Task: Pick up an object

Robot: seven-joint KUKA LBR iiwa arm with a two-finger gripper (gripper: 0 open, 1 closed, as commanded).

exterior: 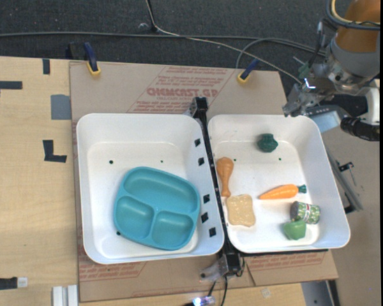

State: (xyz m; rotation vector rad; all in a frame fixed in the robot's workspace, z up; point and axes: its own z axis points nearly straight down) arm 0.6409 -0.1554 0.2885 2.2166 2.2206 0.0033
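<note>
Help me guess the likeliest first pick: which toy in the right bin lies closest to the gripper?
The dark green lump, alone near the right bin's far wall, just below the gripper; the other toys lie nearer the camera.

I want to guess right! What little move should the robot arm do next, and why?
Probably swing in and down over the right bin. The gripper sits above that bin's far corner, holding nothing, and the dark green toy lies nearest, apart from the others.

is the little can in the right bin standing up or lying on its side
Lying on its side. The can shows its labelled wall running sideways along the right bin floor, beside the green toy and below the carrot.
</note>
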